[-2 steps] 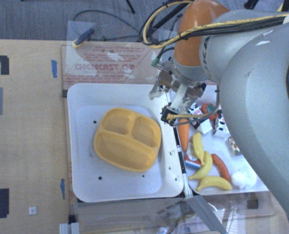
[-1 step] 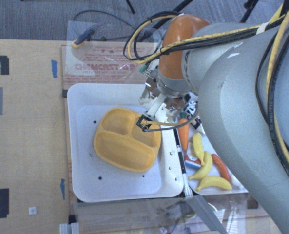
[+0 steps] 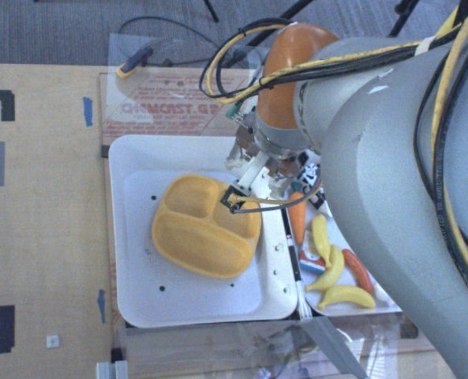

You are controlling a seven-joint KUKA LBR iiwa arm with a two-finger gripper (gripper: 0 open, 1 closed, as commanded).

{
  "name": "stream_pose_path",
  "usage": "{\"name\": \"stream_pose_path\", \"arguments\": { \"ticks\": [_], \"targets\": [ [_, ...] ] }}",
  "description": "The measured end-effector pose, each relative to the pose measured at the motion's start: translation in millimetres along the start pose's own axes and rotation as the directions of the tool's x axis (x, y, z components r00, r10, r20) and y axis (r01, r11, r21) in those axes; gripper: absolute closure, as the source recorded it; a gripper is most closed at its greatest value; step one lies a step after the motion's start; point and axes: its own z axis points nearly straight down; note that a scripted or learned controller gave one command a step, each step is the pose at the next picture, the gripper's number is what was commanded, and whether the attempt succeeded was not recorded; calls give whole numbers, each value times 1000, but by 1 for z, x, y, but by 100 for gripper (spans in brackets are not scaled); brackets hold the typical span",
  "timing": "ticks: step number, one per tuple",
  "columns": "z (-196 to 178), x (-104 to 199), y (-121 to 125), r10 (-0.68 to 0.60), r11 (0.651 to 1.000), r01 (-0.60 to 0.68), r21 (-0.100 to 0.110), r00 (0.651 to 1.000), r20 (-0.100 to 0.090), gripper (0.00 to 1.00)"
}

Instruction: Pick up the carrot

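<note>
**Camera view.** The pincer hangs from the wrist of the arm above the strip where the two bins meet. How far it is open cannot be told, because its lower end is lost among brackets and cables. Nothing can be seen held in it.

The carrot lies just below the pincer and slightly to its right. It is in the right bin, close along the wall next to the left bin. It is a slim orange piece that narrows towards one end and has a smooth, plastic-looking skin. Its upper end runs under the pincer and is hidden.

The bananas lie further below and to the right of the pincer, near the carrot's lower end. A red item lies just beyond them. A yellow divided plate lies to the left of the pincer and below it, with its near corner under the hardware.

Likely faults from this position:
- **Striking the wall or plate:** on descent the pincer could hit the bin wall or the plate's corner, since the carrot lies so close to both.
- **Slipping:** the smooth, tapered body could slip out of a grasp placed off its middle.
- **Catching a banana:** a closure set too low on the carrot could take a banana as well.
</note>
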Motion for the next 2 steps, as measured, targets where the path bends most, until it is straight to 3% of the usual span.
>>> {"name": "stream_pose_path", "arguments": {
  "ticks": [1, 2],
  "targets": [
    [0, 0, 0, 0, 1000, 0, 0, 1000, 0, 0],
    [-32, -60, -6, 379, 925, -379, 8, 925, 27, 0]
  ]
}}
